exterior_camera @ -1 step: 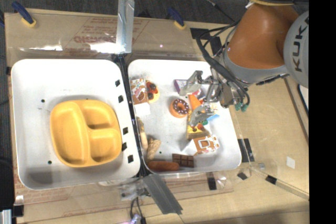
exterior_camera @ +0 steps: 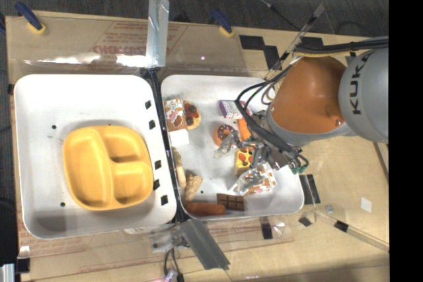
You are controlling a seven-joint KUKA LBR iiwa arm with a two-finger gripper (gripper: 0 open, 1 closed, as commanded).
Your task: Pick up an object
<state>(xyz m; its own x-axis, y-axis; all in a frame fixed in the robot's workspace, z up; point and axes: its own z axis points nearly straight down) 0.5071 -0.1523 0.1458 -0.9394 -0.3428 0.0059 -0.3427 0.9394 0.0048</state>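
The right bin [exterior_camera: 198,86] holds several small food items: a snack packet [exterior_camera: 175,113] next to a dark cookie [exterior_camera: 192,115] at the upper left, a doughnut [exterior_camera: 222,135], an orange carrot piece [exterior_camera: 243,129], a yellow pizza slice [exterior_camera: 244,158], a patterned wrapper [exterior_camera: 259,181], a chocolate bar [exterior_camera: 230,201], a sausage [exterior_camera: 205,209] and a bread piece [exterior_camera: 192,185]. My gripper [exterior_camera: 256,156] hangs low over the right side of this bin, between the pizza slice and the wrapper, half hidden under cables and the orange wrist band [exterior_camera: 307,97].
The left bin [exterior_camera: 39,92] bears a yellow divided tray [exterior_camera: 108,166]. A purple packet [exterior_camera: 229,108] lies near the arm. Tape and a metal strip [exterior_camera: 157,30] run along the cardboard behind the bins. The arm covers the right bin's right wall.
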